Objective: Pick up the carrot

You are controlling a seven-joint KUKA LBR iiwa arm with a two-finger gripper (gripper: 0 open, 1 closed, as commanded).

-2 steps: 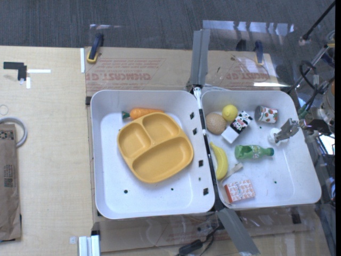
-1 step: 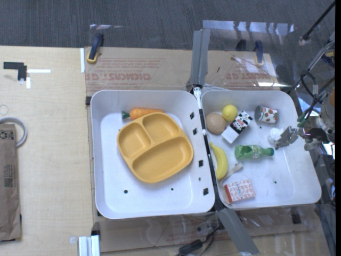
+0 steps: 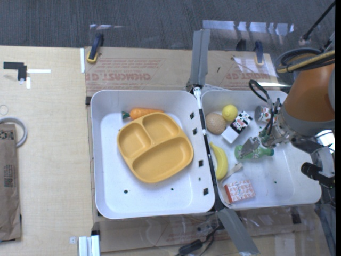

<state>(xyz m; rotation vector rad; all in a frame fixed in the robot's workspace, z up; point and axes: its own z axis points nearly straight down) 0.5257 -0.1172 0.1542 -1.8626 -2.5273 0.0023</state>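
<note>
1. Two shallow white bins sit side by side on a bench, seen from above at a slant. The left bin (image 3: 106,159) and the right bin (image 3: 287,188) meet along a grey divider down the middle.
2. The carrot (image 3: 143,112) lies in the left bin near its far edge. It is orange with a small green top pointing left. It lies just beside the far rim of a plate, possibly touching it.
3. The plate (image 3: 155,146) is yellow, with three compartments, and sits tilted in the middle of the left bin.
4. The arm (image 3: 314,97) enters from the right, with an orange band above a grey wrist. It reaches over the right bin, well apart from the carrot.
5. The gripper (image 3: 266,137) sits over the middle of the right bin, just beside a green item (image 3: 252,151). Cables and metal parts crowd this spot, so I cannot tell whether its jaws are spread or pressed together.
6. In the right bin, a brown round item (image 3: 216,123) lies near the divider, with a lemon (image 3: 229,112) just beside it on the far side.
7. A black-and-white box (image 3: 237,126) lies to the right of the brown item.
8. A banana (image 3: 219,160) lies along the divider, nearer the camera.
9. A red-and-white packet (image 3: 238,191) lies near the front edge of the right bin.
10. Cardboard (image 3: 138,68) with red print lies beyond both bins.
</note>
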